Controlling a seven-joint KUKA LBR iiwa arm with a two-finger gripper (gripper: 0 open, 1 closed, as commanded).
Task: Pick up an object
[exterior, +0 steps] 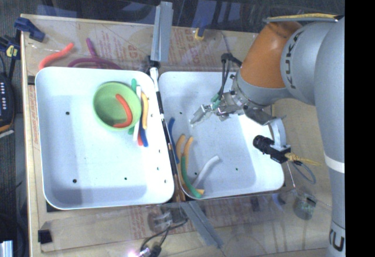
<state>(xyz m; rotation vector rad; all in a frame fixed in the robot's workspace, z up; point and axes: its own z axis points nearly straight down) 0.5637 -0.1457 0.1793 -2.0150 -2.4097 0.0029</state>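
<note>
The gripper (205,113) hung over the right bin (258,177), fingers spread and holding nothing, likely poised for a descent. The nearest candidates, an orange piece (181,143), green strip (186,175) and white tube (206,168), lay below-left against the bin's wall.

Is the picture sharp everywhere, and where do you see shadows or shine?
In the camera view, the bins are fairly sharp, while the grey arm at the right is softer, being close to the lens. A dark shadow lies along the near inner wall of the left bin. Pale reflections streak the clear sheet along the bench's far edge. The green bowl looks evenly lit.
</note>
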